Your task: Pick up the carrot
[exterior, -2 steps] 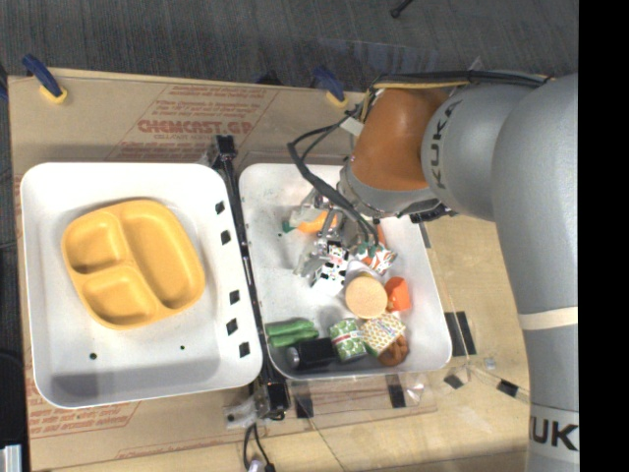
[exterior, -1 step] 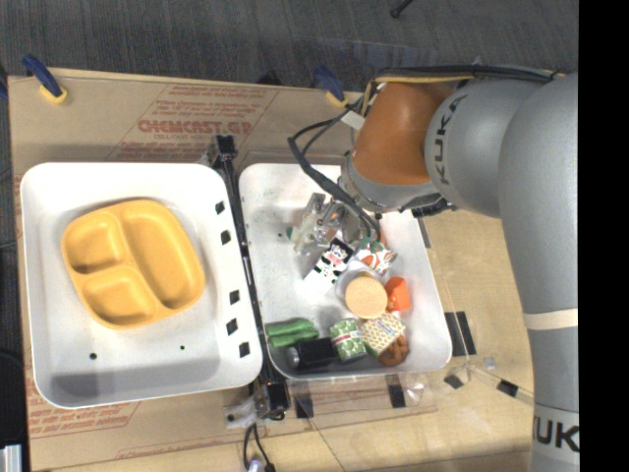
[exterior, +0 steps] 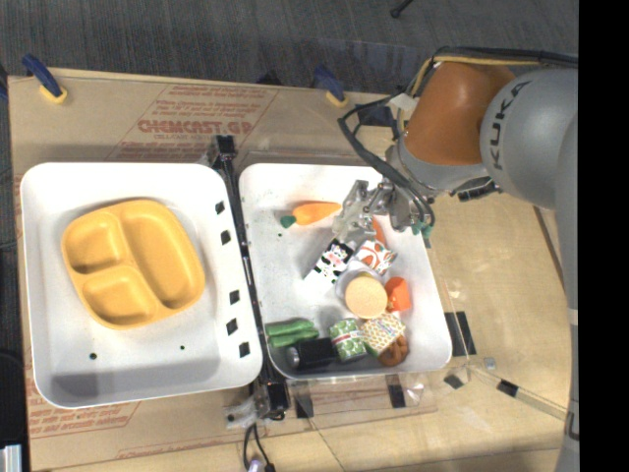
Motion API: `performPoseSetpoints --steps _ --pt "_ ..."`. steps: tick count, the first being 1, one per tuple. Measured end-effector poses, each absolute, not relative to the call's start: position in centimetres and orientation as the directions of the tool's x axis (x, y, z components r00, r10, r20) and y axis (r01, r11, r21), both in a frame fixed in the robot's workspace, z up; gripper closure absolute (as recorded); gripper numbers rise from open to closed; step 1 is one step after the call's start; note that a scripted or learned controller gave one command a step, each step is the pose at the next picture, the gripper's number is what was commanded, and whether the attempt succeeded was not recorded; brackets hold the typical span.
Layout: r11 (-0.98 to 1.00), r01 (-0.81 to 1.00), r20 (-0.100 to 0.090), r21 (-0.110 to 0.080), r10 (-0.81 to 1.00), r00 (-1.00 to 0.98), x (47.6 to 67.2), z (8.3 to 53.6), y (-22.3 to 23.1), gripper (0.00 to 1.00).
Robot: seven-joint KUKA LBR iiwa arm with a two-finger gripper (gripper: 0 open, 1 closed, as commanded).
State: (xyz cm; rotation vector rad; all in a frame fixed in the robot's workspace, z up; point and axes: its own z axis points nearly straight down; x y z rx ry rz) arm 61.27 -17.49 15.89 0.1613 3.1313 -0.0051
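Observation:
The carrot [exterior: 313, 212], orange with a small green stub at its left end, lies on the floor of the right bin [exterior: 263, 264] near the bin's far side. My gripper [exterior: 357, 216] hangs just to the right of the carrot's thick end, its metal fingers pointing down and to the left. Nothing shows between the fingers, and the carrot rests on the bin floor. The arm's orange band and grey wrist reach in from the upper right.
The right bin also holds a black-and-white cow-pattern carton [exterior: 332, 260], a burger bun [exterior: 364, 295], a red-orange piece [exterior: 397, 293], a green vegetable [exterior: 291, 331], a dark block [exterior: 314, 353] and small wrapped items [exterior: 366, 337]. A yellow divided tray [exterior: 133, 261] lies in the left bin [exterior: 49, 362].

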Motion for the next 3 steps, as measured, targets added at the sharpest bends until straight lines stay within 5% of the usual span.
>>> performPoseSetpoints --steps 1,2,3 --pt "0.995 0.101 -0.003 -0.001 0.101 -0.995 61.2 15.7 -17.3 0.0" --pt "0.999 0.044 -0.005 0.0 0.044 -0.999 62.3 10.7 -13.6 0.0" --pt "0.999 0.037 -0.008 0.0 0.037 -0.999 62.5 11.7 -13.4 1.0"
